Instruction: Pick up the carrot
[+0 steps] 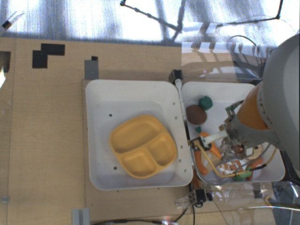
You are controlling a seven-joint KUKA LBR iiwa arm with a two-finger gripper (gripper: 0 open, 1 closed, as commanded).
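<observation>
One pincer hangs low in the right bin, near the carrot; finger spread cannot be told.

I see a pale wooden desk carrying two shallow white bins side by side, the left bin and right bin touching. Black tape patches sit near its far left corner.

Yellow tray, white bins, orange carrot.

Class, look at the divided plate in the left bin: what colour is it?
The divided plate is yellow-orange, plain with no pattern, seen clearly in the camera view.
</observation>
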